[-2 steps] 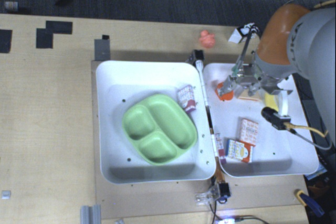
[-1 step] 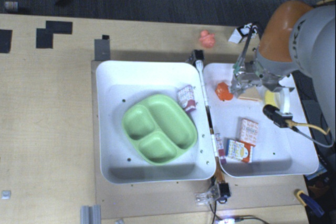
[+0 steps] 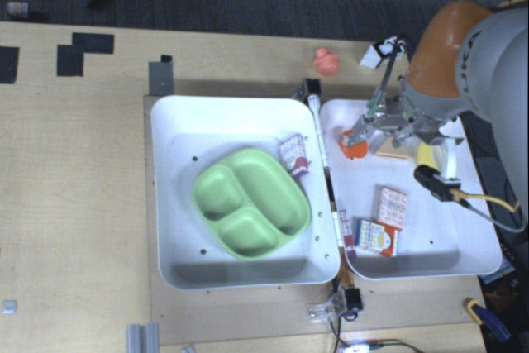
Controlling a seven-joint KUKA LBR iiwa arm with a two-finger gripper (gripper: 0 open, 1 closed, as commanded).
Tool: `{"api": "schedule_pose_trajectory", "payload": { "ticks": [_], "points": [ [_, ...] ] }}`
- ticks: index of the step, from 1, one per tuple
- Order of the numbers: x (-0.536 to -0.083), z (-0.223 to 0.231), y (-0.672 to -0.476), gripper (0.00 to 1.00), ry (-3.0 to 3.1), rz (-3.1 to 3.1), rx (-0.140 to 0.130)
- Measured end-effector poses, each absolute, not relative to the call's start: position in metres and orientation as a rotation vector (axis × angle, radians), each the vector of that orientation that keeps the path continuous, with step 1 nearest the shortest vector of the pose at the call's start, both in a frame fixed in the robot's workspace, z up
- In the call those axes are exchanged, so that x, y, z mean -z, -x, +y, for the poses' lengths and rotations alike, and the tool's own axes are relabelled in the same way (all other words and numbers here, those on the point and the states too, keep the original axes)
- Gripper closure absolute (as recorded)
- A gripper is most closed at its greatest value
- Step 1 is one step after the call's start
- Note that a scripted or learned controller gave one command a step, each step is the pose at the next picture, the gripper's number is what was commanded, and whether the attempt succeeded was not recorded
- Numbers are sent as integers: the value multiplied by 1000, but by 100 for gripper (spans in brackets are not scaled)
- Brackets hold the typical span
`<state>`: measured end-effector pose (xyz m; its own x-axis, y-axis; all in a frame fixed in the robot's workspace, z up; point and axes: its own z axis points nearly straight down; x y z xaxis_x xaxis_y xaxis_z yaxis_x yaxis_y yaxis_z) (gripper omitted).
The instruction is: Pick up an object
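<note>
Target item: small orange object, lying in the upper left part of the right bin, near that bin's left wall.
Bearing from end effector: the orange object sits directly at the tip of the gripper, on its lower left side; the two look to be touching, or very nearly.
Long axis: too small and compact to judge; reads as a roundish lump.
Arm: one arm, reaching in from the right, wrist above the right bin's upper half.
Gripper opening: cannot be told; the tip is blurred against the object.
Hold: none confirmed; the object is not plainly between anything.
Other candidates: red-and-white packet and colourful carton, lower in the same bin, well apart from the tip.
Left bin: green divided tray; small wrapper at its upper right.
</note>
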<state>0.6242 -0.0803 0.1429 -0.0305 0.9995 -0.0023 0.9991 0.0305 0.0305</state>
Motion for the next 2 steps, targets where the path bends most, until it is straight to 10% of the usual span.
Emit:
{"api": "schedule_pose_trajectory", "payload": {
  "ticks": [1,2],
  "points": [
    [-87,-107,-584,0,-2216,2221,-4],
    [-99,-106,-586,100,-2211,2220,-11]
  ]
}}
